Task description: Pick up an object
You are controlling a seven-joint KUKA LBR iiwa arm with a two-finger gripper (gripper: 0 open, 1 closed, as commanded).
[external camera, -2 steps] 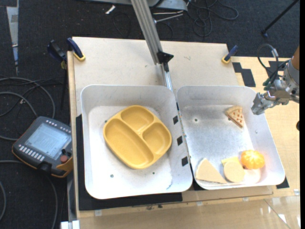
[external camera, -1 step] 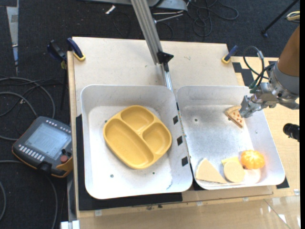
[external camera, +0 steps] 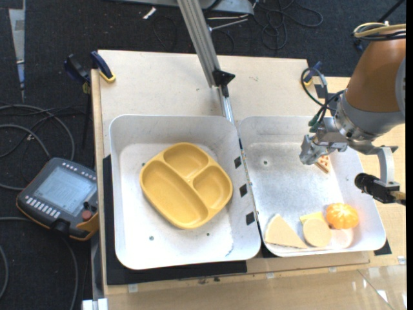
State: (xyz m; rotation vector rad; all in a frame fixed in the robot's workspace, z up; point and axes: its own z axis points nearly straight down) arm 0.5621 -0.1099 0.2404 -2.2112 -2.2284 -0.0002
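Note:
My gripper (external camera: 312, 154) hangs low over the back part of the right bin (external camera: 277, 173). A small orange and red wedge-shaped piece (external camera: 323, 165) lies just to the gripper's right, partly hidden by it; whether they touch I cannot tell. At the front of the same bin sit an orange fruit (external camera: 341, 216), a pale round slice (external camera: 317, 232) and a cream-coloured wedge (external camera: 282, 232).
The left bin (external camera: 126, 173) holds a yellow divided plate (external camera: 186, 184). A slanted metal rod (external camera: 201, 34) runs down to the divide between the bins. A black fitting on the arm (external camera: 377, 186) overhangs the right bin's right rim. A teach pendant (external camera: 59, 197) lies left of the bench.

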